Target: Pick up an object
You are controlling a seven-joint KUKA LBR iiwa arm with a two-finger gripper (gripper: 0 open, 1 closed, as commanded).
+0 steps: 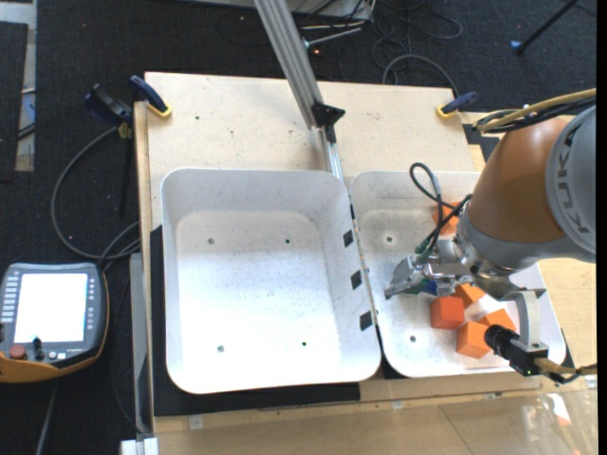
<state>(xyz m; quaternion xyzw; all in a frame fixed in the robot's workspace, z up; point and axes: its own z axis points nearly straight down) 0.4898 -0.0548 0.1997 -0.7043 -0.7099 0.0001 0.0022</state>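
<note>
Orange blocks [449,312], right bin [398,363]; tool [410,281] low beside them, grip state cannot be told. Advice: centre over one block, descend straight.

A robotics lab: beside the desk [247,121] lies a teach pendant [52,322] on dark carpet, cables [398,27] trail behind it, clamps [147,98] grip its corners.

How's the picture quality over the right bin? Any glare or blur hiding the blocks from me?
Camera view: even, soft lighting, sharp focus. The white bins read bright but not blown out. The trouble is occlusion, not blur: the arm covers much of the right bin, leaving the orange blocks partly visible beside the gripper.
</note>
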